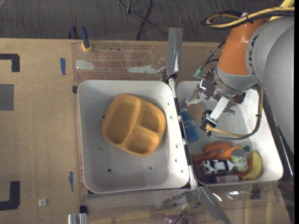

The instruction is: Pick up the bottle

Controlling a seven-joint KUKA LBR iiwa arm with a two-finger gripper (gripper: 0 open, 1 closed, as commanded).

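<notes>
A small clear bottle (239, 159) with a green cap stands in the near right part of the right bin (273, 146), among other items. My gripper (196, 97) hangs over the far left part of that bin, well up and left of the bottle and not touching it. A blue elongated object (189, 126) lies along the bin's left wall, just below the gripper.
Around the bottle lie an orange carrot-like piece (217, 149), a yellow banana (255, 167) and a black-and-white object (217, 166). The left bin (93, 162) holds a yellow divided plate (134, 124). The grey arm with its orange band (238, 50) covers the right bin's far right.
</notes>
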